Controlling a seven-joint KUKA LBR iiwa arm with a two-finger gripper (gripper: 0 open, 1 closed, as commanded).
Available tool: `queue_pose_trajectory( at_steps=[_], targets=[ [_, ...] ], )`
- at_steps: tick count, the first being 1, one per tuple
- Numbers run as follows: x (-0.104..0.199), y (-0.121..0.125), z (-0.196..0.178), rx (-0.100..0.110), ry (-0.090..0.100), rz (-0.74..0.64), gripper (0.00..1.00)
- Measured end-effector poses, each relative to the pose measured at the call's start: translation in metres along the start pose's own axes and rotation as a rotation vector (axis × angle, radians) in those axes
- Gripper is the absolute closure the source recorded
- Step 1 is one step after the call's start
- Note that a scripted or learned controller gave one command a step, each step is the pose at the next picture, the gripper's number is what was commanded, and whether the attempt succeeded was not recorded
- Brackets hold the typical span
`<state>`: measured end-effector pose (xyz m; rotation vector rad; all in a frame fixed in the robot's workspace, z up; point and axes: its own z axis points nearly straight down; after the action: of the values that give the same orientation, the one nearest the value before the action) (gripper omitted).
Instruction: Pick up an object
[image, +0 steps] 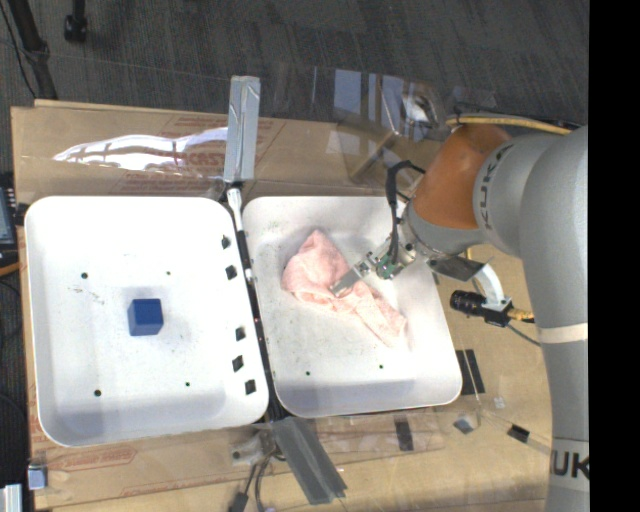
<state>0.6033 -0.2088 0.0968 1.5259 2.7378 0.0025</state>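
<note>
A crumpled pale pink cloth (335, 284) lies in the right-hand shallow white bin (420, 385), spread from its middle toward the right wall. The grey arm's two-finger gripper (345, 284) is down on the cloth's middle; its grip cannot be told here. A small blue cube (146, 316) sits in the left-hand white bin (60, 420).

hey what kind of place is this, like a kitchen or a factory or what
Most likely a robotics lab test bench, not a kitchen. A grey robot arm reaches over two shallow white bins, which hold just a blue cube and a pink cloth, on cardboard over dark carpet.
</note>
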Motion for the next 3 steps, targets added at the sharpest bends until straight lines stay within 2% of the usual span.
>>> queue_pose_trajectory(
  at_steps=[1,2,3],
  targets=[
    [0.02,0.024,0.001,0.001,0.001,-0.139,0.0],
    [0.02,0.025,-0.01,0.0,0.001,-0.143,1.0],
    [0.043,0.076,-0.093,0.005,0.005,-0.088,1.0]
  ],
)
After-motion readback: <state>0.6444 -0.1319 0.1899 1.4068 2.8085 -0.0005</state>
